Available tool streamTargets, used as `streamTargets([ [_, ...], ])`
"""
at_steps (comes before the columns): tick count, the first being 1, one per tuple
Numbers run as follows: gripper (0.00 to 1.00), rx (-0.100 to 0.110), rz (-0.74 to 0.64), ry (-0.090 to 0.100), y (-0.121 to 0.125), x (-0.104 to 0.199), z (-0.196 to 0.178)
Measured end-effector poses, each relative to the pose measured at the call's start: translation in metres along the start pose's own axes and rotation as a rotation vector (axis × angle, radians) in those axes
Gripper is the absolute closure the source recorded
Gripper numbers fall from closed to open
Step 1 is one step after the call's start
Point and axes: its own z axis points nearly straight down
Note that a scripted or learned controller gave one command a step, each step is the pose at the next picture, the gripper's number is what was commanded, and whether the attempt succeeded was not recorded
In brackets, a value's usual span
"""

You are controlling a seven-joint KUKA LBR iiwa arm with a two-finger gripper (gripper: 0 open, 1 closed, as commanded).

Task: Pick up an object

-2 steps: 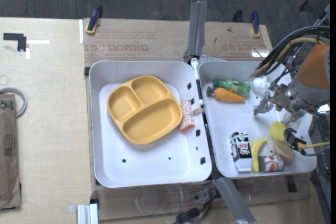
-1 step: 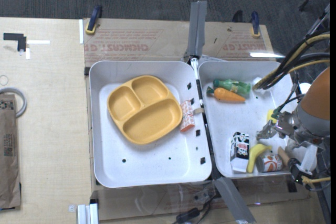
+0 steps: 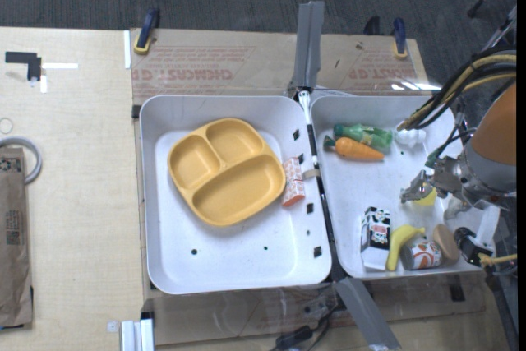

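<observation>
Claw: the claw (image 3: 421, 191) is at the right of the frame, low over the right bin (image 3: 349, 263); if its fingers are apart or together, I cannot tell, and I see nothing between them.
Arm: the grey arm (image 3: 493, 152) with its orange band comes in from the right edge, with cables above it.
Nearest things: a banana (image 3: 403, 242), a can (image 3: 422, 256) and a small carton (image 3: 377, 230) lie close together just below the claw.
Further: a carrot (image 3: 358, 149) and a green packet (image 3: 362, 132) lie in the upper part of the same bin.
Left bin: a yellow plate (image 3: 226, 170) and a small packet (image 3: 293, 182) beside it.
Risk: the lower things lie crowded near the bin corner, so I think the claw may push them, or slip on the round can.
Hidden: the arm covers the right side of the bin; a tan round thing (image 3: 446, 241) beside the can is hard to name.
</observation>
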Motion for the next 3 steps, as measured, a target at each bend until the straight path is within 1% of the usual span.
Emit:
streamTargets([
  [1, 0.00, 0.001, -0.183, 0.000, 0.028, 0.008, 0.000],
  [2, 1.00, -0.005, -0.182, -0.007, 0.029, 0.005, -0.010],
  [3, 1.00, -0.007, -0.168, -0.010, -0.018, 0.045, -0.114],
])
